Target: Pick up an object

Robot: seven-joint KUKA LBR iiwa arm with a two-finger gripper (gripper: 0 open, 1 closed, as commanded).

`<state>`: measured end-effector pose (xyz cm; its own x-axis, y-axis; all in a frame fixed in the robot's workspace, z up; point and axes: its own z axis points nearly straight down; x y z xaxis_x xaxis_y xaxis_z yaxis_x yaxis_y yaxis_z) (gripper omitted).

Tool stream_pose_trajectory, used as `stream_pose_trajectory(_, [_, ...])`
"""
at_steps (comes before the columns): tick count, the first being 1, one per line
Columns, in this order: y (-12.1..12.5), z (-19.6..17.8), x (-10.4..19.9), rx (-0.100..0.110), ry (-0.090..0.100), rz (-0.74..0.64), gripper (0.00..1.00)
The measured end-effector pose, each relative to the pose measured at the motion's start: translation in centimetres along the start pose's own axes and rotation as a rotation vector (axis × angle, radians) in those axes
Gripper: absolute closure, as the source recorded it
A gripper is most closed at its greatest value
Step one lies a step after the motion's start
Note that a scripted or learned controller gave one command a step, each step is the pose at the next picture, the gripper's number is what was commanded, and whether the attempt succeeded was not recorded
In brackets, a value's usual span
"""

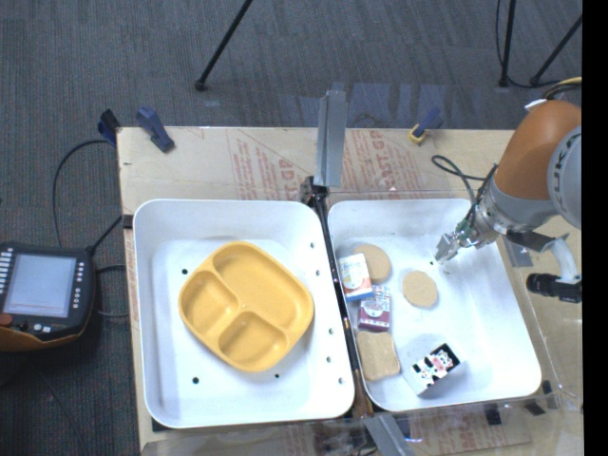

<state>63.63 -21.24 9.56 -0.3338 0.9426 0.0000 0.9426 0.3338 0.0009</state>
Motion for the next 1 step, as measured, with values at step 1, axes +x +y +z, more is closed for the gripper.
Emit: stream_pose_trajectory(1, [0.47,-1.87,-0.28,-0.002,-0.001,0.036,1.0])
